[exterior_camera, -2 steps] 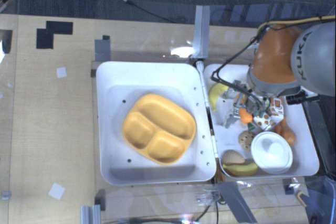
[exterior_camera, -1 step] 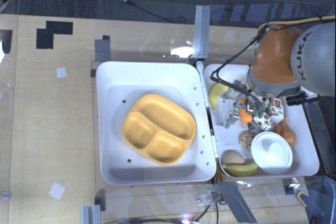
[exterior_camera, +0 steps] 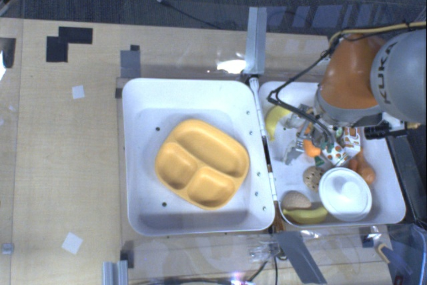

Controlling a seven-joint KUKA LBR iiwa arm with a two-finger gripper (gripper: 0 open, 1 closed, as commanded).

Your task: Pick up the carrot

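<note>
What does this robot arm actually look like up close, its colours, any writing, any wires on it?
The arm is smooth, rounded grey metal with a glossy orange band above the wrist. Part of the dark lettering "KUKA" shows on the grey casing. Black cables and a yellow one loop around the wrist. The hand is a small cluster of silvery metal parts and thin wires.

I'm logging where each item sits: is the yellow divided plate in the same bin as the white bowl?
No. The yellow divided plate lies in the left bin, while the white bowl sits in the right bin.
</note>
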